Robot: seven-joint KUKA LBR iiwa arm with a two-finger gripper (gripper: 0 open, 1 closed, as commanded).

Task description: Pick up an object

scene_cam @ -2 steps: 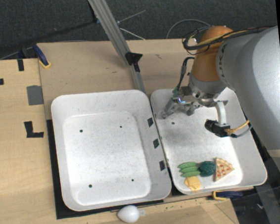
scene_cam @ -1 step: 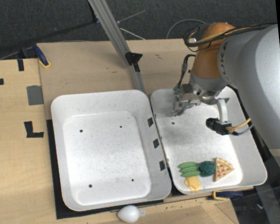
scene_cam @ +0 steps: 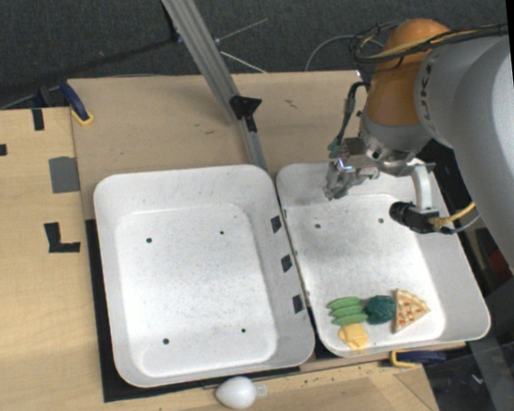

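My gripper [scene_cam: 337,187] hangs over the far edge of the right bin [scene_cam: 361,244], pointing down, with nothing visibly between its fingers. Near that bin's front edge lies a small cluster of toy food: a green pea pod [scene_cam: 345,307], a dark green broccoli piece [scene_cam: 378,308], a pizza slice [scene_cam: 408,308] and a yellow piece [scene_cam: 353,334]. The cluster sits well toward the front from the gripper, apart from it.
The left bin [scene_cam: 191,271] lies beside the right one. A white egg-shaped object [scene_cam: 237,393] rests on the bench in front of the left bin. A grey metal post [scene_cam: 215,67] slants up behind the bins. A black cable connector [scene_cam: 409,216] hangs over the right bin.
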